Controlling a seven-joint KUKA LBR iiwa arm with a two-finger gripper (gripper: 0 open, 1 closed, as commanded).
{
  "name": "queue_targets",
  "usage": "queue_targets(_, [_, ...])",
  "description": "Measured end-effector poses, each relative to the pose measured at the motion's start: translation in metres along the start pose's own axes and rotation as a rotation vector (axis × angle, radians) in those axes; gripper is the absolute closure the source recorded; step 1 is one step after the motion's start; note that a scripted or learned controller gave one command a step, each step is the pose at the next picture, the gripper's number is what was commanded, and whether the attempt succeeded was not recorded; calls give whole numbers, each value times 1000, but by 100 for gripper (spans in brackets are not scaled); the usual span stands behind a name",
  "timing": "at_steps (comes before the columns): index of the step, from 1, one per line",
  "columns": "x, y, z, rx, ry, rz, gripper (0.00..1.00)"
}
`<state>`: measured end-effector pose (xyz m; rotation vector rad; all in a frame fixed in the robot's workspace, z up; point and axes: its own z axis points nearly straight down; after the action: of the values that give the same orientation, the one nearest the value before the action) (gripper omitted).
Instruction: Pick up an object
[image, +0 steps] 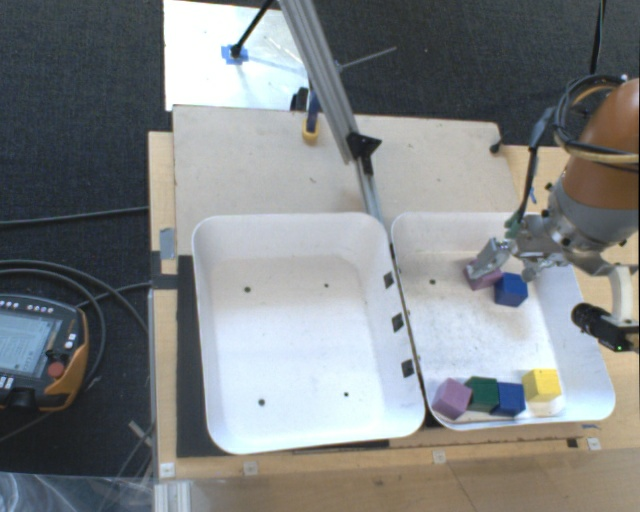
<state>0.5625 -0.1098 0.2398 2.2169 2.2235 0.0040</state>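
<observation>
A: What do we log for the right bin (585, 395)?
B: Along its near wall we count a purple block (451, 396), a green block (483, 390), a blue block (509, 398) and a yellow block (542, 383) standing on something white that we cannot make out. Farther back, a second blue block (511, 290) lies apart from that row.
A: And the claw (492, 262)?
B: Low over the bin's far half, just beside that lone blue block. A purplish piece shows right under its tip; whether the claw grips it, or stands open or closed, we cannot tell.
A: The arm?
B: Its orange band (600, 180) is cut off by the right edge.
A: The left bin (215, 330)?
B: White, on the same desk (250, 160).
</observation>
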Motion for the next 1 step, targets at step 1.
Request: queue_targets(1, [-47, -24, 118, 8, -1, 5, 0])
